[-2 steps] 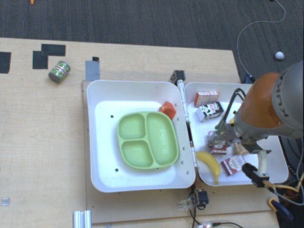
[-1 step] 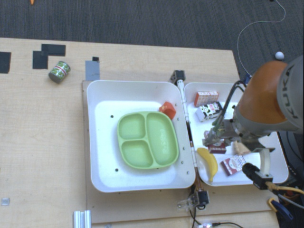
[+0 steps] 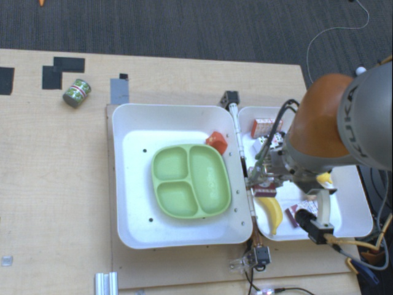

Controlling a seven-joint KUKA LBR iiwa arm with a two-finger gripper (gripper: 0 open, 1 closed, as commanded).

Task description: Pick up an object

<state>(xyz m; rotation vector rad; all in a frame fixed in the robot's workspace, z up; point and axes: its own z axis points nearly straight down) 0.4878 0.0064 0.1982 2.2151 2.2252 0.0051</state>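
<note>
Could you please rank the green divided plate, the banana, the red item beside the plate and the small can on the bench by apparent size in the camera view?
1. Green divided plate
2. Banana
3. Small can and red item: look alike in size, unranked.

Green tray (image 3: 191, 180); yellow banana (image 3: 271, 212); perhaps red strawberry (image 3: 216, 142)

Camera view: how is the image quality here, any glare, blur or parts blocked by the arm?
Camera view: lighting is even and soft, with only faint shadows; mild glare on the left bin whitens its floor around the green divided plate; focus is sharp on the bench, banana and red object; the arm's orange band looms large and soft, hiding much of the right bin.
</note>
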